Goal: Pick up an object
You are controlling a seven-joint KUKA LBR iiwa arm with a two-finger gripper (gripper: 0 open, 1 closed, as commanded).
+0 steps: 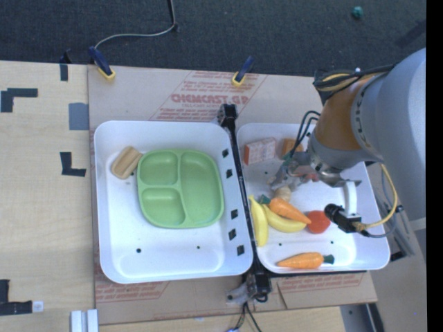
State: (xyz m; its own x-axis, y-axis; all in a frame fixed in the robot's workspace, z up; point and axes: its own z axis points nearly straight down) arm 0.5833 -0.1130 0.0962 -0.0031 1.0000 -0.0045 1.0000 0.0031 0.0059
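Left bin (pixel 111 254): tan bread piece (pixel 125 162) at far-left corner, touching green divided plate (pixel 181 188). Not near gripper.

Right bin (pixel 367 258): two bananas (pixel 271 220) at left wall, long axes running near-far and slanting right. Carrot (pixel 288 209) lies just across them, long axis left-far to right-near.

Gripper (pixel 285 176) low in bin, just far of that carrot, nothing visibly between fingers; finger spread cannot tell.

Likely target: carrot, directly nearward of fingers.

Second carrot (pixel 302 260) well apart, near edge. Red tomato (pixel 318 222) right of bananas.

Grey arm (pixel 405 116), orange band (pixel 339 120), yellow cables (pixel 391 192).
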